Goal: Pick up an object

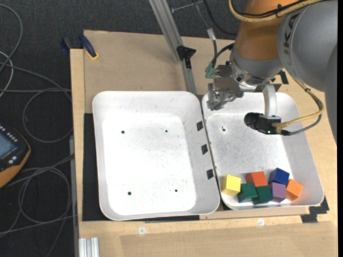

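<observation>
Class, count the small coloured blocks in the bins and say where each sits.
6, clustered at the right bin's near edge: yellow, green, red, blue, purple, orange. Others may be hidden beneath.

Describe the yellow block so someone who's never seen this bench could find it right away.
Look in the right-hand bin, at the cluster of blocks along its near edge. The yellow block sits at the cluster's left end, beside a green block; it is the only yellow one there.

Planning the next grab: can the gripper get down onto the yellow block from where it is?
Probably yes. The gripper hangs over the right bin's far end, with bare floor between. The yellow block sits at the cluster's left end; the green block touches its right side.
</observation>
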`<state>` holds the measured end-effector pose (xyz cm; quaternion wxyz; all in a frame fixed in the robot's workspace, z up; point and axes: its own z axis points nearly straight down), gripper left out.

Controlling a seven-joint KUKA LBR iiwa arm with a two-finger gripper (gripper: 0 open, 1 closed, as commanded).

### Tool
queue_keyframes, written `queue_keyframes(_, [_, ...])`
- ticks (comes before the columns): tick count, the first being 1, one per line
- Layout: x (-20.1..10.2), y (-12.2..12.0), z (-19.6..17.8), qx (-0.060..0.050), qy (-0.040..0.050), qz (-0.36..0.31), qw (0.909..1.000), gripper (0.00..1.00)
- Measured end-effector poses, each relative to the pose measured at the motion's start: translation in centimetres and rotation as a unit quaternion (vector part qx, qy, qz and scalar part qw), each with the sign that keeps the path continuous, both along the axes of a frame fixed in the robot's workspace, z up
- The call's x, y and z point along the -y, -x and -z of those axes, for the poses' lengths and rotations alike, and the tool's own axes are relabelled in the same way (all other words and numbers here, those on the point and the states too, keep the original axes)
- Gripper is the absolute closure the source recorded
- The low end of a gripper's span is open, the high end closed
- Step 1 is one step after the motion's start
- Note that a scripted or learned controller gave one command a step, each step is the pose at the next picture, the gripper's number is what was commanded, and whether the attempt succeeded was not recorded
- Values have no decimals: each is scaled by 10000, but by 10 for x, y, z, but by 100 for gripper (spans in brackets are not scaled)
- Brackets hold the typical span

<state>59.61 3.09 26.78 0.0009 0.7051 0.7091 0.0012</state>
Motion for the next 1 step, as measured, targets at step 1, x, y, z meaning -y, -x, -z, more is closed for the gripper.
queue_keyframes(1, [-45,-25,2,-2,-6,0,10000,100])
